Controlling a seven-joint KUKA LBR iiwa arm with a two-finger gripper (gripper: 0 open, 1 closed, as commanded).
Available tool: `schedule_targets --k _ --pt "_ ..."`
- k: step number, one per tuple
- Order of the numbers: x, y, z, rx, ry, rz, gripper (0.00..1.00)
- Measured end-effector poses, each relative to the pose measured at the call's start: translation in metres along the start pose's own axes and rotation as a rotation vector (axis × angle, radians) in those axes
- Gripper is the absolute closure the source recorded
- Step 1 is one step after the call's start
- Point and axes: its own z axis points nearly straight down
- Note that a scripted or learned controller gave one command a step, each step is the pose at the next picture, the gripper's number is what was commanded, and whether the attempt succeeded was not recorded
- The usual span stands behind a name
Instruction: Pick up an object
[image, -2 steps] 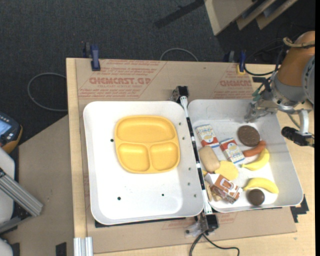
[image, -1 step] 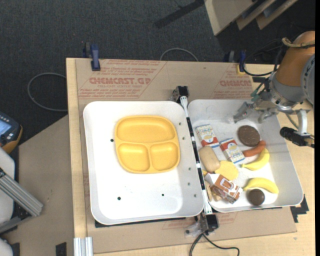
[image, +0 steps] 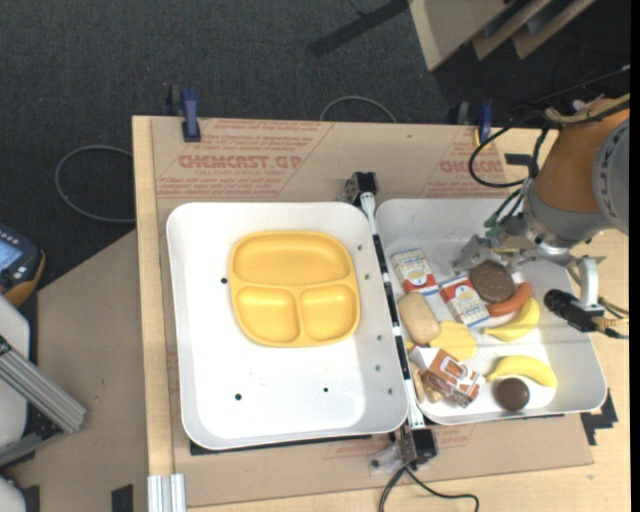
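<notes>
Camera view, from above: grey arm with orange band (image: 585, 170) reaches in from the right, wrist over the back of the right-hand white bin (image: 585, 375). Gripper (image: 492, 262) sits low, just above or touching a round brown disc-shaped item (image: 491, 281); looks like it's lining up a pick there. Can't tell if it's clenched, released or gripping anything, since the wrist body blocks that end.

All the candidates are piled in that bin: two yellow bananas (image: 527, 371), an orange-red sausage-like piece (image: 513, 298), a tan potato-shaped lump (image: 420, 318), small printed cartons (image: 413, 268).

Left-hand white bin (image: 205, 330) carries a yellow three-compartment plastic tray (image: 294, 285), probably the drop side.

Pile overlaps heavily; several items are half-buried and hard to identify.
</notes>
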Motion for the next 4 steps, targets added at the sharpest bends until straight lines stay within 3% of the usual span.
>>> schedule_targets --k 1,2,3,4 --pt "-0.024 0.050 0.003 0.005 0.003 0.000 0.00" --pt "-0.011 -0.007 0.004 0.011 0.005 0.003 0.00" --pt "-0.038 0.049 0.004 0.025 0.023 0.000 0.00" --pt "0.012 -0.023 0.004 0.013 0.007 0.001 0.00"
